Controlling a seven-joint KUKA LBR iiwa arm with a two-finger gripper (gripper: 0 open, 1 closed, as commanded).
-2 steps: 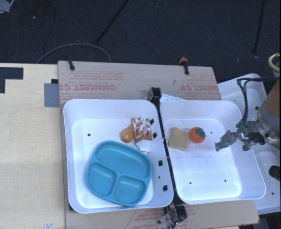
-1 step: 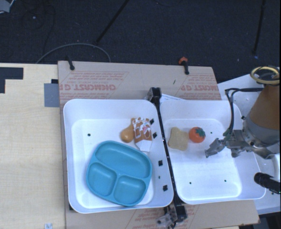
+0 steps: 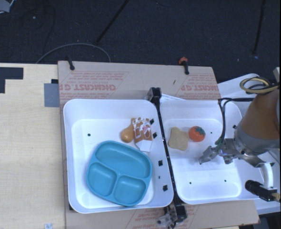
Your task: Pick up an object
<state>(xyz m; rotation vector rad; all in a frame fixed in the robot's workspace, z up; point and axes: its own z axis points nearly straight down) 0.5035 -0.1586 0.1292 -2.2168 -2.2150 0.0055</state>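
The right bin [image 3: 212, 187] holds a tan, bread-like piece [image 3: 178, 139] and a small orange-red ball [image 3: 196, 133] near its far left side. My gripper [image 3: 208, 155] hangs low over that bin's middle right. It sits just right of and below the ball and is apart from both items. Nothing shows in its grasp. In the left bin [image 3: 78, 128] lie a blue divided plate [image 3: 119, 173], a red-and-white carton [image 3: 142, 129] and a yellow-orange lump [image 3: 126, 135].
The two bins meet at a black-clipped rim [image 3: 162, 142]. Cardboard [image 3: 131, 82] lies under them. The grey arm [image 3: 259, 123] and its cables [image 3: 252, 84] cover the right bin's right edge. A white scrap [image 3: 145, 145] lies by the carton.
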